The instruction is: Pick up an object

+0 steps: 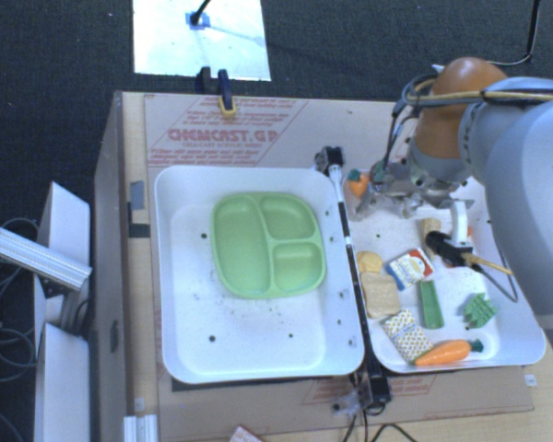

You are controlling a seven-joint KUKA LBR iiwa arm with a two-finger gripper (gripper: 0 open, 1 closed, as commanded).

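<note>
White bins sit side by side; I see the gripper [387, 199] low by the right bin's [525, 343] back edge, near an orange toy [357, 187]. I cannot tell its grip. Cardboard [249, 127] reads CHEMCAST GP.

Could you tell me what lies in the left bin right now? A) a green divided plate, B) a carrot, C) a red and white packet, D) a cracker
A: a green divided plate lies in the left bin, while the carrot, the cracker and the packet lie in the right bin.
</note>
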